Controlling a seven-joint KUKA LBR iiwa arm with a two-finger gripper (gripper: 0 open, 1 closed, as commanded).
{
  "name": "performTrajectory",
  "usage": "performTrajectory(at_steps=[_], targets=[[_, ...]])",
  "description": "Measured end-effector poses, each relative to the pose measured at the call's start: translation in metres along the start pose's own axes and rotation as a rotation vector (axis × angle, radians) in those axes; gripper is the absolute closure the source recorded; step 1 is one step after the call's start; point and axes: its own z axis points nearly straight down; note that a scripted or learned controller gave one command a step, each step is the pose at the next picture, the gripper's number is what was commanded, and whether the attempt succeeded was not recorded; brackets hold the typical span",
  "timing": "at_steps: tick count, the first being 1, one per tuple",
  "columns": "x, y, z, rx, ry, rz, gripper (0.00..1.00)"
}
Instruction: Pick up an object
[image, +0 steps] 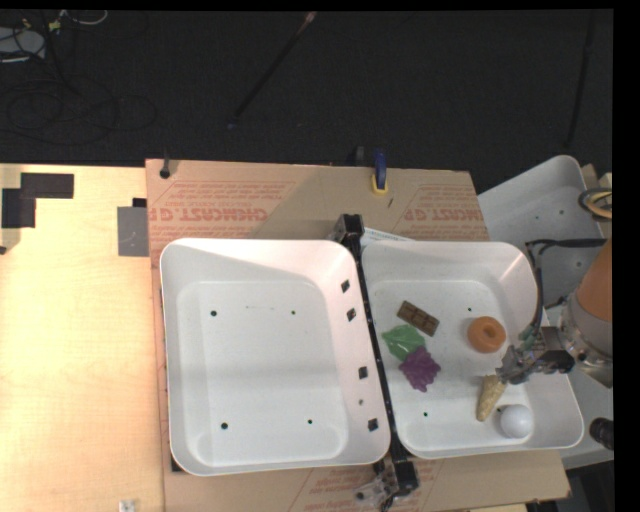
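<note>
The right bin (450, 265) holds several small objects: a brown chocolate bar (418, 318), a green piece (403, 341), a purple grape bunch (420, 369), an orange round donut-like piece (487, 334), a cream cone-shaped piece (489, 397) and a white ball (516, 421). My gripper (522, 365) hangs low over the bin's right side, just above the top end of the cream cone and right of the orange piece. Whether anything sits between its fingers is not visible.
The left bin (260, 270) lies beside the right one, with a black clip strip (362, 330) along the shared wall. Cardboard (300, 205) lies under both bins. The arm's grey body (590, 345) enters from the right edge.
</note>
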Motion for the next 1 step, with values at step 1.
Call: performTrajectory(at_steps=[1], targets=[[-0.0087, 0.0012, -0.1469, -0.021, -0.007, -0.004, 1.0]])
